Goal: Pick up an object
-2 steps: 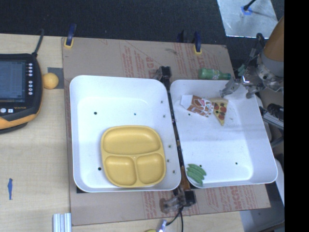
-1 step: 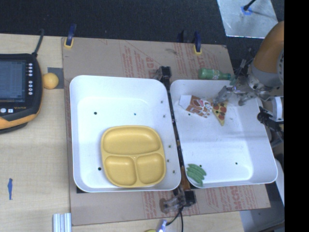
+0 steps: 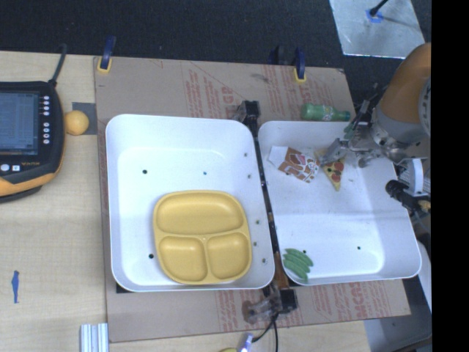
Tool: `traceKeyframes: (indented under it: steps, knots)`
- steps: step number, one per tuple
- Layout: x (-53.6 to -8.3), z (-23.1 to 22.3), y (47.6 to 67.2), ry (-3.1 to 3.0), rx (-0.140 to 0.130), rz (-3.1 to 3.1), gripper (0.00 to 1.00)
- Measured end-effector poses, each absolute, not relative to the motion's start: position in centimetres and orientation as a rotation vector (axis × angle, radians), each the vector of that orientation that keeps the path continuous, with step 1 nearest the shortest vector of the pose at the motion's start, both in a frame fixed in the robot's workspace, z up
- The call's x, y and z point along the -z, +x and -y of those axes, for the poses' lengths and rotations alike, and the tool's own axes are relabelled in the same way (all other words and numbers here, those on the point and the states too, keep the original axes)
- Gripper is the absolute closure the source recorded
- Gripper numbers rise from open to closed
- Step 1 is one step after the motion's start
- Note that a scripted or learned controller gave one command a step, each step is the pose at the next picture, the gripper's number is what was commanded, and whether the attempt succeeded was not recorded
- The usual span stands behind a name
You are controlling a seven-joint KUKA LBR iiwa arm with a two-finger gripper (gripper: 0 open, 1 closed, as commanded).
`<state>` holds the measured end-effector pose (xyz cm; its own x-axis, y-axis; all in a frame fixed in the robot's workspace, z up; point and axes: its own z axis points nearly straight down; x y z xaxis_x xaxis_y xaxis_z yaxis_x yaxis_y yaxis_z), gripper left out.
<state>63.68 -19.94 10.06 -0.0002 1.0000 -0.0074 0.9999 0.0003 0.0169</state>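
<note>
Glossy yellow three-compartment plate in smooth white bin.

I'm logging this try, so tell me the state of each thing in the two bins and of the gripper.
Yellow divided plate: flat in the left bin, right way up.
Pizza slice toy: lying in the right bin, below the gripper.
Patterned packet: lying flat beside the slice.
Green toy: at the right bin's near left corner.
</note>
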Motion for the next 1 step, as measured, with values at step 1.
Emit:
traceKeyframes:
  steps: [1]
  knots:
    - [-9.24, 21.13, 65.37, 2.218, 0.0, -2.227, 0.0]
